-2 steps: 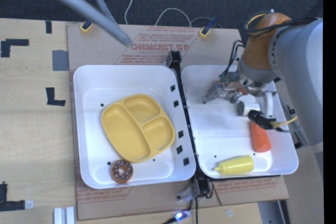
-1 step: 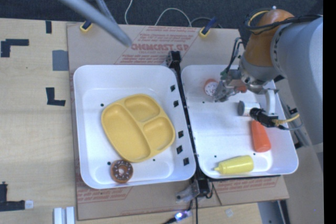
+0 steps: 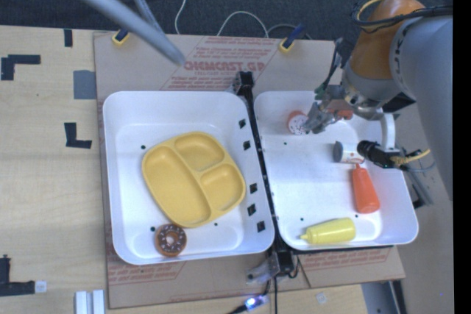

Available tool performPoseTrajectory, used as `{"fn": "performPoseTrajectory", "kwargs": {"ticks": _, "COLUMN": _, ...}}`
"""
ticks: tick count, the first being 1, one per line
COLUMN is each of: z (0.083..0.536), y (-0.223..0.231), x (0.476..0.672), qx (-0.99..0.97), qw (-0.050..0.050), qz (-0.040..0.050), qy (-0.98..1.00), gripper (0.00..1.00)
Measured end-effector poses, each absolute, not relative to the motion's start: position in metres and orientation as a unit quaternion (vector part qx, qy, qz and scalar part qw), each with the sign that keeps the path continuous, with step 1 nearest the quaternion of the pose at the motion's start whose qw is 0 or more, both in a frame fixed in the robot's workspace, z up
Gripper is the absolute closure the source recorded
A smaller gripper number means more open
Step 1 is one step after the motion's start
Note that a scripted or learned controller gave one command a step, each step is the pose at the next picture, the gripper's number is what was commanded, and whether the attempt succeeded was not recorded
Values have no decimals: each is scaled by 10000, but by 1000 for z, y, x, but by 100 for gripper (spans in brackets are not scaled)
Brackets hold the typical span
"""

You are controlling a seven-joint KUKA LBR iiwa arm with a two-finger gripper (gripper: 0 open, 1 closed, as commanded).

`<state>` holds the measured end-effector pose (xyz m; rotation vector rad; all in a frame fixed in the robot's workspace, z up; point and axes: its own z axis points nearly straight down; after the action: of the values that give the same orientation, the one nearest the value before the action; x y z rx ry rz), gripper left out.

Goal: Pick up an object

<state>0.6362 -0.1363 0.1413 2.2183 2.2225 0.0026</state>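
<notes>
Nearest the camera, in the left bin (image 3: 118, 180), a chocolate-frosted doughnut (image 3: 170, 240) sits in the near corner, just beside the near edge of a yellow divided plate (image 3: 193, 177) that fills the middle of that bin, tilted at an angle to the walls. Over to the right bin (image 3: 401, 228): a yellow squeeze bottle (image 3: 329, 231) lies on its side along the near wall, cap pointing left. Just beyond it, toward the right wall, an orange bottle (image 3: 364, 189) lies lengthwise, its grey cap (image 3: 337, 151) toward the far side. Moving farther back, a small round reddish-and-white object (image 3: 296, 122) rests on the bin floor near the far left corner, close to the divider between the bins; it's too small to tell what it is. And there's the gripper (image 3: 316, 121), down low at the far end of the right bin, its tip right beside that small round object, touching or nearly so. Whether the fingers are spread or closed I cannot tell from this angle, and nothing is visibly between them. Behind it, the grey arm (image 3: 419, 48) with its orange band (image 3: 383, 22) reaches in from the right.
</notes>
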Motion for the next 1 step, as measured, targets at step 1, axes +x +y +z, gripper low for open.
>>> {"fn": "performPoseTrajectory", "kwargs": {"ticks": 1, "z": 185, "y": -133, "x": 634, "qx": 7064, "qw": 12, "qz": 9, "qy": 7078, "gripper": 100}}
